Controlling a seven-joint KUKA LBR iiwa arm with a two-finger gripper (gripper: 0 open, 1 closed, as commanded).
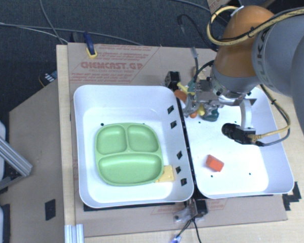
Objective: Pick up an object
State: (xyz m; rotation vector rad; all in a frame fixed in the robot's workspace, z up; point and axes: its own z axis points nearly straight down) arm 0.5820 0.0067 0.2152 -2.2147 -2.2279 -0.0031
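Two white bins share the bench — end effector, grip unclear, hovers above-left of an orange block — green plate further left

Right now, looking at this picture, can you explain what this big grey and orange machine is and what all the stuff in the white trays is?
It is a robot arm, filmed by one camera above the bench looking down at a slant. Its gripper hangs over the top left corner of the right bin, among small colourful items I cannot identify. I cannot tell whether it holds anything. Lower in that bin lies an orange block. The left bin holds a green divided plate with a yellow piece at its lower right corner.
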